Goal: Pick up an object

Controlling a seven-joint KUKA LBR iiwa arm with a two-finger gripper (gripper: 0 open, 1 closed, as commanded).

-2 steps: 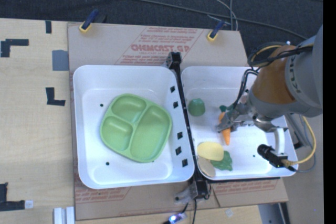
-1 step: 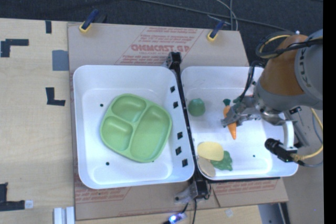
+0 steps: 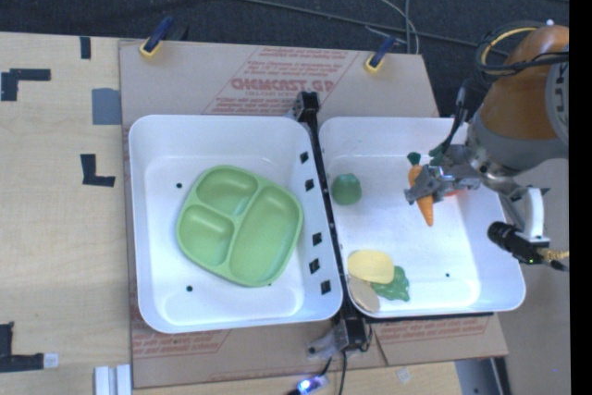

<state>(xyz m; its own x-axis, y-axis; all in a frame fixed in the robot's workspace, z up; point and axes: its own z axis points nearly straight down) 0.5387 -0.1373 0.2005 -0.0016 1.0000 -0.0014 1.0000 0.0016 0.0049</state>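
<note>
My pincer (image 3: 427, 190) sits low over the right bin (image 3: 462, 291), and the orange carrot (image 3: 425, 199) shows right at its tips, its pointed end poking out below them toward the near side. I cannot tell how wide the pincer stands, nor whether the carrot is truly caught between its tips or only lying against them.

The main risk, as I judge it, is that the carrot is tapered and smooth, so a grip near its thin end could let it squirt free or swing as I lift. It also lies near the bin's right wall, which could catch my wrist.

The green ball (image 3: 347, 190) rests well apart, by the divider; the yellow piece (image 3: 371, 265) and leafy green toy (image 3: 393, 284) lie nearer the front.
</note>
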